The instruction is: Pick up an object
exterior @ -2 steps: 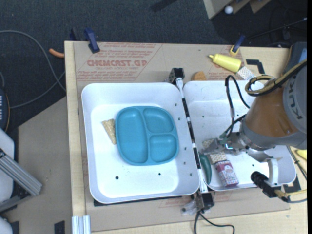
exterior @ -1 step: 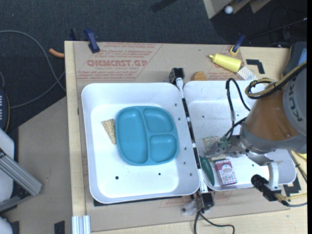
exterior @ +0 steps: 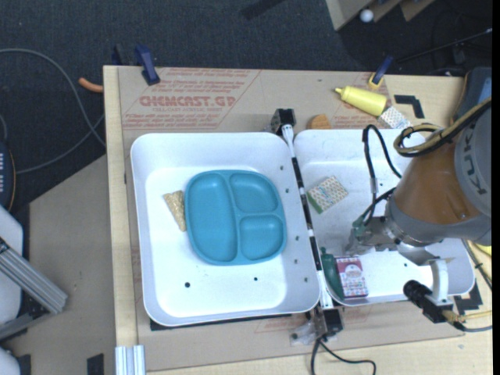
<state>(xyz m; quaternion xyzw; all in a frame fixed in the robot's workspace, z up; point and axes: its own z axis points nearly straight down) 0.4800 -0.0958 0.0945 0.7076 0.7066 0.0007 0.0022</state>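
Reaching in from the right, my arm hangs low over the right bin, with my jaws at its tip set just above the bin floor near the dividing wall. Whether they stand apart or closed I cannot tell; the wrist hides them, and nothing is visibly held between them.

Candidate objects in this bin: a red and green packet lying flat in the near left corner, just beside my jaws, and a small patterned packet lying tilted farther back. I judge the red and green packet the likelier target, since it lies closest beneath my tip; its place against the bin wall could crowd a grasp.

Left bin: a blue divided plate rests flat in the middle, with a tan sponge-like piece tucked against its left edge, well apart from my reach.

On the surface behind the bins lies a yellow bottle, outside both bins and so not on offer.
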